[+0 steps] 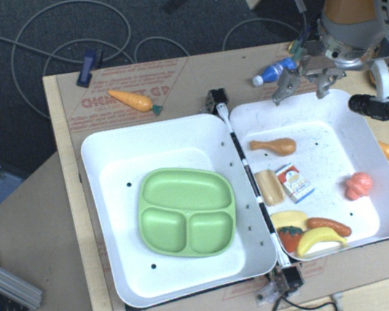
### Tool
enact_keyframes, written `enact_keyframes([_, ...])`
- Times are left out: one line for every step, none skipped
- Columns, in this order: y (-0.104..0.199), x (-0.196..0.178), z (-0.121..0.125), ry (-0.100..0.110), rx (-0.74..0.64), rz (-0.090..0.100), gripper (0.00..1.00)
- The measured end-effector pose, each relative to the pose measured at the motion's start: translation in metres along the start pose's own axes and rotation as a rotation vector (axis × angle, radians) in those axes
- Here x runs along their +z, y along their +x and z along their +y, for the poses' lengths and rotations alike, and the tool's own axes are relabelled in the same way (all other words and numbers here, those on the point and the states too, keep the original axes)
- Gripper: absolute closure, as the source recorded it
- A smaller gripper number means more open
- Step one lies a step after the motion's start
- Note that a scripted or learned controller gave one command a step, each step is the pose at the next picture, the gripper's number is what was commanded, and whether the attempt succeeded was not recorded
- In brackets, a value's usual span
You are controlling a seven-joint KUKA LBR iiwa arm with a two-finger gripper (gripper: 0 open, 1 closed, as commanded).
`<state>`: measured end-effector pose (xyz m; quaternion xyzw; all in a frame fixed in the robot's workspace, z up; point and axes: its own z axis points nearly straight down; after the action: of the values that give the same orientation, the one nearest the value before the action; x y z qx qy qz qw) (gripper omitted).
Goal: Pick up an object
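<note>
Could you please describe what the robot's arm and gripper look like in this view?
The arm is grey metal with a broad orange band above the wrist and dark cables running alongside. The gripper is a grey metallic unit with two splayed fingers.

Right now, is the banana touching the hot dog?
Touching. The camera view shows the hot dog lying right along the banana's top edge, with no white bin floor between them.
</note>
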<state>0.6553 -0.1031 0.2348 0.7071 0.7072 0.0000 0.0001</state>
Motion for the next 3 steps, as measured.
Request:
enact_keyframes([0.01, 0.072, -0.064, 0.003, 0.001, 0.001, 0.0])
enact_keyframes([0.005, 0.151, -0.064, 0.002, 0.001, 0.001, 0.0])
enact_keyframes([0.01, 0.15, -0.091, 0.002, 0.001, 0.001, 0.0])
